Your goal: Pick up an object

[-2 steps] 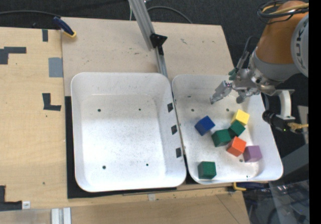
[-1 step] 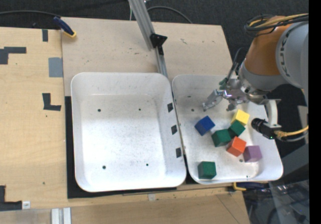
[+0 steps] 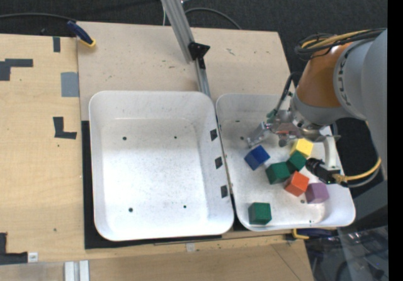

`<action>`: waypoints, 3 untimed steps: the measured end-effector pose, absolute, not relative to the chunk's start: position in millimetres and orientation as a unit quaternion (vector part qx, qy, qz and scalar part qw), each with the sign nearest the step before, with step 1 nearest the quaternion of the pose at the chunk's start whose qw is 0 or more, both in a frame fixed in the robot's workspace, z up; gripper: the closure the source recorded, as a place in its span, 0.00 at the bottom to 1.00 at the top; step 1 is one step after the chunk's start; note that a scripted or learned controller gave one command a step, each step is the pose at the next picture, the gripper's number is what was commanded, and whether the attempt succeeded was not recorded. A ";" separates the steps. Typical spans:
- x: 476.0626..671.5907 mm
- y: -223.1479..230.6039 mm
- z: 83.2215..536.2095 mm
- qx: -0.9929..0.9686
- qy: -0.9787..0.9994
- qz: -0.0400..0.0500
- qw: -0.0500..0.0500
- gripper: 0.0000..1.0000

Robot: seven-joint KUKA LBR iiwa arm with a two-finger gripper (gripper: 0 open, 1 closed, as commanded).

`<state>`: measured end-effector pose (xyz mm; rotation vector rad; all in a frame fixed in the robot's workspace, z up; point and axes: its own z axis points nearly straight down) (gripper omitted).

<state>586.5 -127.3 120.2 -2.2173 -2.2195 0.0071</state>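
My gripper [image 3: 266, 133] hangs over the upper middle of the right white bin [image 3: 334, 218], under the grey arm with its orange band [image 3: 315, 84]. A blue cube [image 3: 256, 157] lies just below and left of the gripper, close to it. Further right sits a cluster of blocks: a yellow cube [image 3: 304, 147], a small green cube [image 3: 297, 161], a larger green cube [image 3: 276, 173], an orange cube [image 3: 296, 183] and a purple cube [image 3: 317, 192]. Another green cube [image 3: 259, 213] rests alone near the bin's front edge. I see nothing held by the gripper.
The left white bin [image 3: 101, 109] stands beside the right one, sharing a raised rim [image 3: 220, 160]. A slanted metal pole [image 3: 179, 18] crosses above the bins' back edge. Cables [image 3: 359, 176] hang by the arm at the right.
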 end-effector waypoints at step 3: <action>592.6 -107.3 245.7 -0.706 -0.708 -0.002 -0.002 1.00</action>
